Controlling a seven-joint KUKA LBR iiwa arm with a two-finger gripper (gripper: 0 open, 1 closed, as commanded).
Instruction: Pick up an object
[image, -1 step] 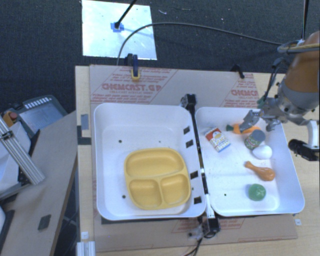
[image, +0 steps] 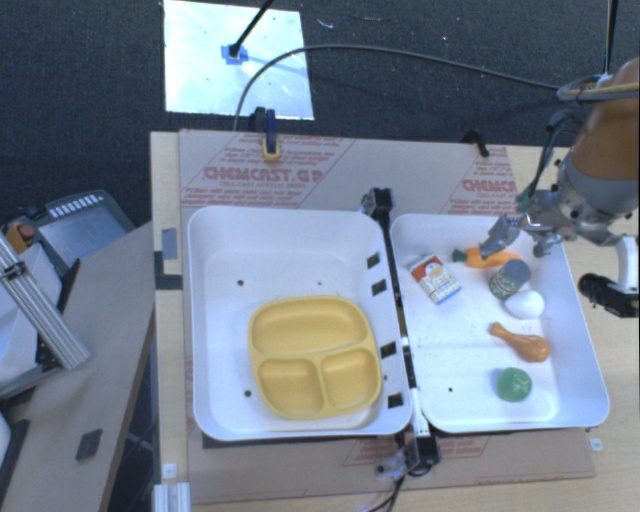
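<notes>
- Two shallow white bins sit side by side on the bench, the left bin (image: 210, 300) and the right bin (image: 570, 330), touching along a black-clipped seam.
- The left bin holds one yellow divided tray (image: 315, 355), lying flat toward the bin's near edge, with three compartments.
- In the right bin, a small red-and-white carton (image: 434, 278) lies near the far left corner, tilted.
- An orange carrot-like piece (image: 488, 260) lies at the far edge of the right bin, with a green end pointing left.
- A grey-blue can (image: 510, 277) rests just beside it, and a white egg (image: 526, 303) touches the can's near side.
- An orange drumstick-shaped toy (image: 521, 341) lies near the right edge, past the middle of the bin.
- A green ball (image: 514, 384) sits toward the near right corner, apart from the drumstick.
- The gripper (image: 520, 232) hangs over the far right part of the right bin, just above the carrot piece and the can; its fingers (image: 497, 240) look spread, with nothing visibly between them.
- The arm's orange band (image: 605, 140) shows at the right, above the grey wrist.
</notes>
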